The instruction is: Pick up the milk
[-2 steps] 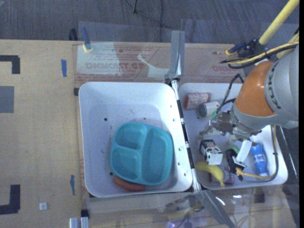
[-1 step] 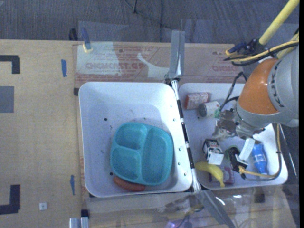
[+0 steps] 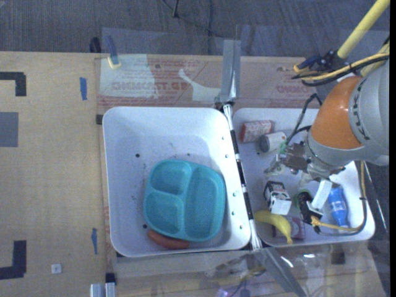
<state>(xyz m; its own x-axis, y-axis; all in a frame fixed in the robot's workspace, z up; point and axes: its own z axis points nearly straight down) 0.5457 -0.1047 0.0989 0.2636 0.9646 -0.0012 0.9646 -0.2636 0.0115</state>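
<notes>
Milk was to be located; where was it found? (Operator)

It was taken to be the white-and-blue carton lying flat in the right bin, near the outer wall. The identification was a judgement, as no label could be read. (Technician)

Why was it judged hard to reach? (Operator)

It was partly overhung by the arm, and it was crowded by a dark green-and-black item just beside it. The gripper was positioned apart from the carton, toward the bin's middle, above a banana. Nothing was seen held. Whether the gripper was open or closed could not be determined. A sideways shift toward the outer wall was judged necessary before any descent. (Technician)

What was counted? (Operator)

Two bins were counted. In the right bin, one carton, one banana, one red can, one grey cylinder and one purple item were recorded. In the left bin, one teal divided plate was recorded, resting on one red item at its near edge. (Technician)
</notes>
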